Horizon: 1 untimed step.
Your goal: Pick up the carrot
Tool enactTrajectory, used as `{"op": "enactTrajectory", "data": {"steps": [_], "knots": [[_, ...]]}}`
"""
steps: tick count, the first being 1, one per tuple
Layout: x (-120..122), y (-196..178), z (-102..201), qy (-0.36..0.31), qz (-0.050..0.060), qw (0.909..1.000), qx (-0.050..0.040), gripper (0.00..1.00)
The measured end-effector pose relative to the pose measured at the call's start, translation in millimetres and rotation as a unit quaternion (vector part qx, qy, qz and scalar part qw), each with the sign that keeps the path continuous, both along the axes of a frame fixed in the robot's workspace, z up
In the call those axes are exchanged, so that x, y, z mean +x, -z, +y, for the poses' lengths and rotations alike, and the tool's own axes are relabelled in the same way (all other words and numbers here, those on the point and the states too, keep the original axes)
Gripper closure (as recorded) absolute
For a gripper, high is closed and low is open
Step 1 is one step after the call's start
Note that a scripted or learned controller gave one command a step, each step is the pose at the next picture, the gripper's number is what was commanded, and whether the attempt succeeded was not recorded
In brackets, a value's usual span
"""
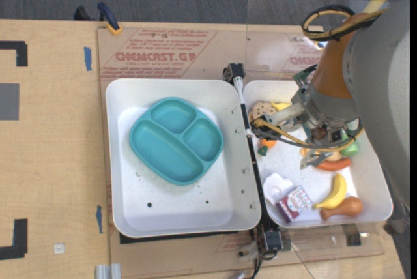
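Camera view: pincer [317, 152] low in the right bin [384, 196], fingers hidden among cables and wrist parts, so cannot tell whether parted or closed. Just right of the pincer, touching or nearly so, the carrot [333, 165], orange, lying flat, not visibly between any fingers. Below the carrot, a banana [335, 193] beside a brown pear-like piece [350, 206]. Left of the banana, a small red-and-white packet [294, 201]. Well left of the carrot, in the left bin [124, 206], a teal divided plate [176, 139]. Under both bins, a cardboard sheet [163, 49] on the tabletop [45, 141].
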<state>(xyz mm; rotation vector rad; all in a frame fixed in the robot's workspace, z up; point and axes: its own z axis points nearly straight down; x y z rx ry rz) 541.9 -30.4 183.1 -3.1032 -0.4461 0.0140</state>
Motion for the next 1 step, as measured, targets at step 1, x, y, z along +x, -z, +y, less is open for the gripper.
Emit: {"op": "enactTrajectory", "data": {"steps": [1], "knots": [[-30.6,89.4,-56.2,-0.014,-0.004,0.9999,-0.0016,0.00]]}}
